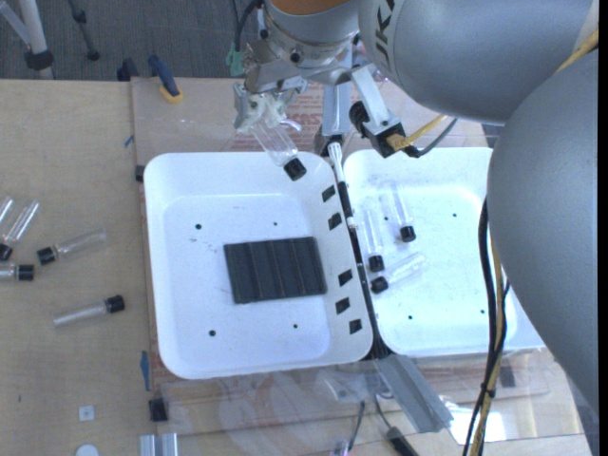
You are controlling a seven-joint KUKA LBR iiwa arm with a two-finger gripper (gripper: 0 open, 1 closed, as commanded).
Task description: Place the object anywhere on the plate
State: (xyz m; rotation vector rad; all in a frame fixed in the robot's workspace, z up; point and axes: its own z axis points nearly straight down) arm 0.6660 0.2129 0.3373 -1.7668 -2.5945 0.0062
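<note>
A dark ribbed rectangular plate [275,269] lies flat in the middle of the left bin [180,193]. My gripper [258,114] hangs over that bin's far edge, shut on a clear vial [274,141]. The vial slants down to the right, and its black cap [294,169] hangs free above the bin's far right corner. It is well behind the plate and held clear of the bin floor.
The right bin [456,321] holds several clear vials with black caps [391,226]. A row of black clips [340,255] runs along the divide between the bins. More loose vials [87,310] lie on the wooden bench to the left. The arm's big grey body covers the upper right.
</note>
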